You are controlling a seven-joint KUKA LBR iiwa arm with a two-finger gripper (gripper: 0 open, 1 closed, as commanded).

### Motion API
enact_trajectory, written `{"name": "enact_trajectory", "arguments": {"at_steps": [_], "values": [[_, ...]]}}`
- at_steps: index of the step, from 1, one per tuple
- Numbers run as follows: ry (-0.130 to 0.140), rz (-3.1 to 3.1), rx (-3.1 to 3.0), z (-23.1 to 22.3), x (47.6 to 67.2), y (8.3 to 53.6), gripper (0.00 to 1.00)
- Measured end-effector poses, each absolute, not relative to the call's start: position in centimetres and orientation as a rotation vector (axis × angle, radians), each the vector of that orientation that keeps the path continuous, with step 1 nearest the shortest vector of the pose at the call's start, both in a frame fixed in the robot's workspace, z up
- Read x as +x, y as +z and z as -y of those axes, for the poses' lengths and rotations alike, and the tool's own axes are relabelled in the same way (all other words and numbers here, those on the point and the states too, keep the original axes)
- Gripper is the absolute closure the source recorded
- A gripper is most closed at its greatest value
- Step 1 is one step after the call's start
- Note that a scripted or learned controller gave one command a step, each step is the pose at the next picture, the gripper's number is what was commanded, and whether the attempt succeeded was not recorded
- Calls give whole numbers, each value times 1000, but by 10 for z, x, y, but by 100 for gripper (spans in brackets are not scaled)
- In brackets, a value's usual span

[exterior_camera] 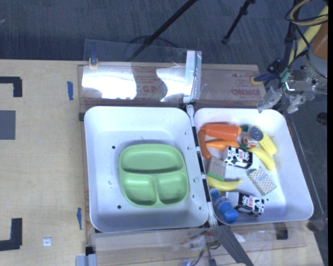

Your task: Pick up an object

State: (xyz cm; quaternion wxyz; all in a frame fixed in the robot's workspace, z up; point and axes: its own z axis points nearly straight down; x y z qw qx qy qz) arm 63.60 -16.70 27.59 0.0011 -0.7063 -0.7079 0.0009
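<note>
Plainly the risk lies in the crowding: the carrot [222, 131], corn cob [266, 143], bananas [223, 183] and small cartons lie touching in the right bin [299, 200], so a descent could clip two things and grasp neither. The gripper [283, 97] hovers above that bin's far right corner, holding nothing; how far it is spread I cannot tell

I work in a robotics lab: a plywood bench [36, 156] marked with black tape squares [13, 87], two white bins [99, 124] under a clear shield [140, 72], tripod legs [171, 23] and cables [304, 15] on grey carpet.
</note>
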Motion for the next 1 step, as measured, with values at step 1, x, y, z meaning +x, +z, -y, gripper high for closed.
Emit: {"name": "enact_trajectory", "arguments": {"at_steps": [1], "values": [[-2, 2603, -1764, 176, 614, 115, 0]]}}
